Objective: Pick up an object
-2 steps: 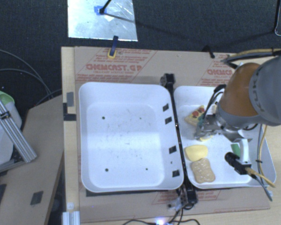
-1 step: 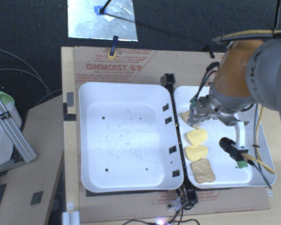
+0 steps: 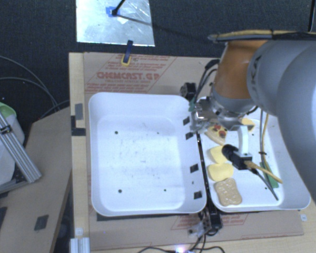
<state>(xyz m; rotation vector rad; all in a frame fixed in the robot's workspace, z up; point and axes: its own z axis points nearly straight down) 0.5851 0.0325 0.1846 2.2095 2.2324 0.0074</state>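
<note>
A: Bins?
B: Left bin (image 3: 142, 157) bare. Right bin (image 3: 289, 196): cracker (image 3: 228, 191), yellow pieces (image 3: 220, 163), brush (image 3: 250, 165), pizza slice (image 3: 217, 133).
A: Gripper?
B: Gripper (image 3: 210, 117) low over the pizza slice, far left corner. Grip state: can't tell.

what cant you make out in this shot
- Tool: the arm's wrist covers it in the camera view, so its grip is unreadable.
- Pizza slice toy: its upper part is under the wrist.
- Right bin: the arm hides its far right side.
- Dark handled utensil: too small to identify.
</note>
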